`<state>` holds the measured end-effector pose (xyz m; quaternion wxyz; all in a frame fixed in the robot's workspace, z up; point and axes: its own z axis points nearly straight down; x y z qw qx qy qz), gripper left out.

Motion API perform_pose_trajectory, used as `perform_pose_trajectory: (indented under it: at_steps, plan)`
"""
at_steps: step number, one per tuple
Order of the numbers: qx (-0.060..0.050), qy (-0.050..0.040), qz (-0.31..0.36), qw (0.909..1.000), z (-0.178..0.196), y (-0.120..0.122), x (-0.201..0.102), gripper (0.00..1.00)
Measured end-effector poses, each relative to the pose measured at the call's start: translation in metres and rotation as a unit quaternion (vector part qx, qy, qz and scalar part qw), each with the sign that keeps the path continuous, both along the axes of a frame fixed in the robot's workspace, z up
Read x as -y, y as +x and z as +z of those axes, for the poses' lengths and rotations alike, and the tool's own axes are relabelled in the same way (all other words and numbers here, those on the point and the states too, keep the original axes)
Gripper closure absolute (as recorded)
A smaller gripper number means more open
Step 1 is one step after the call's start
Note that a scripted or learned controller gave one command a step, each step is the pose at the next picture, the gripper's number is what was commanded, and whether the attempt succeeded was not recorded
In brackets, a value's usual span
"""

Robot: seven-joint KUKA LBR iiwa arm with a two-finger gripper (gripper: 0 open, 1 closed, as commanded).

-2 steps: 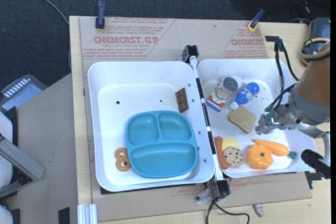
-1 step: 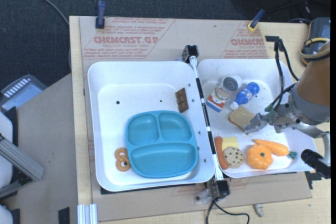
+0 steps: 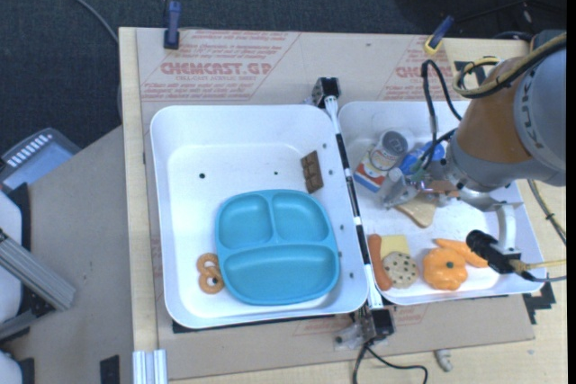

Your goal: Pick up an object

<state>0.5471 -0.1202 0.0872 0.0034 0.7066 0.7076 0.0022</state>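
The grey arm (image 3: 540,103) is reached in from the right (its orange band is seen above the wrist), and the gripper (image 3: 400,189) is lowered, pointed leftward.

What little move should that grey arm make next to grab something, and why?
Probably a short drop straight down. The gripper hangs low in the right white bin, over the tan toast-shaped slice and beside the small round tin can. I can't see anything between its fingers, so nothing looks picked up yet.
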Motion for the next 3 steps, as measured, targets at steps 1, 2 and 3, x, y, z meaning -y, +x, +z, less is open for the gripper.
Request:
perform_pose_trajectory:
  at_steps: [1,2,3]
  plan:
    - [0.001,-0.0007,0.000,1.0000,0.0104,0.0007,0.0002,1.00]
    - [0.001,-0.0006,0.000,1.0000,0.0102,0.0006,0.0001,0.00]
    - [0.002,-0.0009,0.000,1.0000,0.0201,0.0009,-0.0002,1.00]
